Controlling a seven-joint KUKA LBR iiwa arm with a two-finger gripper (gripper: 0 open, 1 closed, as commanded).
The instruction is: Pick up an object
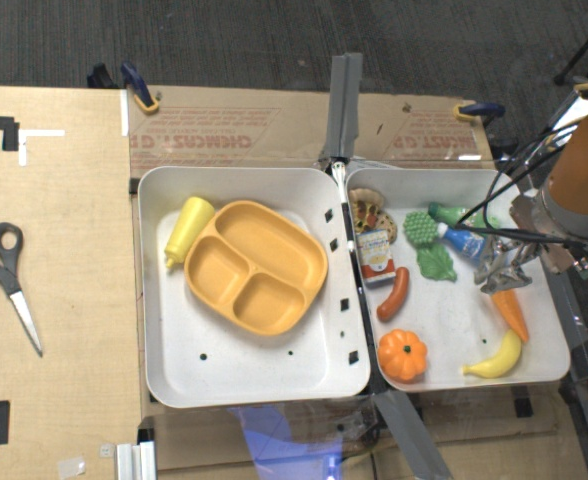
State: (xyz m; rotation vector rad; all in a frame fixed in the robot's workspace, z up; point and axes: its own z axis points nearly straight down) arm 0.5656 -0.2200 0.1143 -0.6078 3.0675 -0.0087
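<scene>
The right bin point(452, 320) holds several toy foods. An orange carrot point(514, 316) lies near its right wall, with a yellow banana point(497, 359) just below it. At the bin's front left sits an orange pumpkin point(402, 356). A red sausage point(393, 294) lies above it, below a red packet point(375, 252). Green broccoli point(421, 229), a green leafy piece point(437, 264) and a blue-and-white tube point(464, 241) lie in the middle. My gripper point(504, 271) hangs low over the right side of this bin, right above the carrot's upper end. I see nothing held in it.
The left bin point(254, 368) holds a yellow divided plate point(256, 266) and a yellow bottle point(188, 230). Scissors point(10, 280) lie on the wooden bench at far left. Black cables run from the arm over the right bin's far right corner.
</scene>
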